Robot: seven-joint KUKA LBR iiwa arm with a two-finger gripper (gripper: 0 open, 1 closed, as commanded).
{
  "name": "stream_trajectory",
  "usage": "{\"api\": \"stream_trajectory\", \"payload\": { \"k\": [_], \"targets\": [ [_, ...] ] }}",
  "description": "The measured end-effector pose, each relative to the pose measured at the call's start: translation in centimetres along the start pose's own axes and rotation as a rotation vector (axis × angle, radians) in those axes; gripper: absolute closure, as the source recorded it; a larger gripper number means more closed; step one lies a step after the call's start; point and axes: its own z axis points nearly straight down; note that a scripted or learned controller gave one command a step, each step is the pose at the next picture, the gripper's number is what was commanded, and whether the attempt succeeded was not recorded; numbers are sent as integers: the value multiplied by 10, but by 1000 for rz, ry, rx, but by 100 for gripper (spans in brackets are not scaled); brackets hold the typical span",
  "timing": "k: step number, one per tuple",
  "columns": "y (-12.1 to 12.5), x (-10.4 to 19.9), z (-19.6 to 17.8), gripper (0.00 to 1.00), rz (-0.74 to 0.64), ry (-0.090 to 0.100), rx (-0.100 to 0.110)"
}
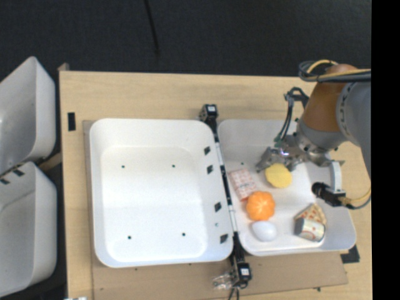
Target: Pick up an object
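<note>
1. Here, the gripper (277, 159) sits low in the right bin (340, 233), just above the yellow lemon-like object (279, 176); whether it is parted or clamped, I cannot tell.
2. The object looks light, smooth and rounded, likely slippery.
3. Best taken across its narrow middle, clear of the orange (260, 205).

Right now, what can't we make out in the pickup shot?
- Pincer: the wrist above covers its fingertips, so open or shut is unreadable, as is any contact with the yellow object.
- Pink packet: print too small and blurred to read.
- Patterned cup: lying on its side; contents hidden.
- White egg-shaped object: pale on the right bin, its outline is faint.
- Arm: cut off at the right edge.
</note>
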Motion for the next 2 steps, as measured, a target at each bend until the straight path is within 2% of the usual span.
{"api": "stream_trajectory", "payload": {
  "k": [1,2],
  "targets": [
    [61,-49,-7,0,-6,0,-13],
    [73,23,-5,0,-10,1,-4]
  ]
}}
